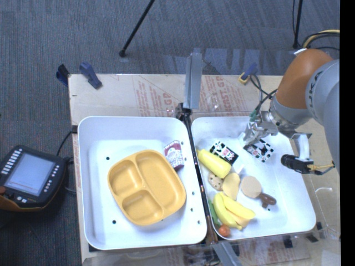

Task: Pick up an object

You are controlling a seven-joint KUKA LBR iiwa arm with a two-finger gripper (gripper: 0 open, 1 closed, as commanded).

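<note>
Gripper (256, 133) hovers at the right bin's (299, 204) twelve o'clock, just over a cow-patterned block (260, 149); its opening I cannot tell. Best approach, I judge: descend straight, straddle the block squarely, avoiding the bin wall.

The grey arm reaches in from the right, its hand (256, 133) pointing down.

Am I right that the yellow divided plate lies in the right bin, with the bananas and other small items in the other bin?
Not quite. The camera view shows the yellow divided plate in the left bin; the bananas and other small items lie in the right bin.
</note>
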